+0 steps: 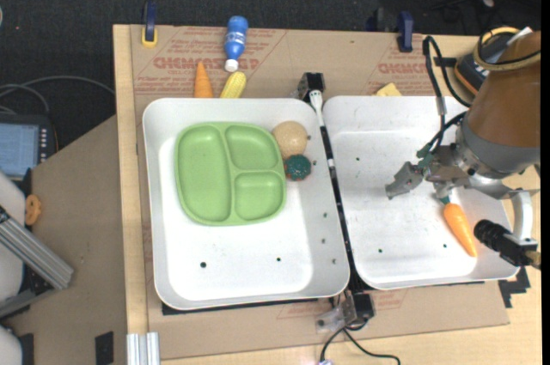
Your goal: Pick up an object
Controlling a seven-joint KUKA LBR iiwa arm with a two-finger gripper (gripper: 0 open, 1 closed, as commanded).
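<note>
- You are looking down at a slant on a bench with two shallow white bins side by side, the left bin [172,209] and the right bin [378,209].
- The arm [507,114], grey with an orange band, comes in from the right and hangs over the right bin.
- Its gripper [412,179] sits low over the middle of the right bin, pointing left. You cannot tell from this angle whether it is wide or narrow, and nothing can be seen held in it.
- An orange carrot [459,228] lies in the right bin, just beside and below the wrist, slanting toward the bin's lower right corner.
- In the left bin you have a green divided plate [229,173], with a tan ball [290,136] and a small dark teal ball [297,167] at its right edge.
- Behind the bins, on the bench, lie a blue and white bottle [235,42], a small orange cone shape [202,82] and a yellow piece [233,85].
</note>
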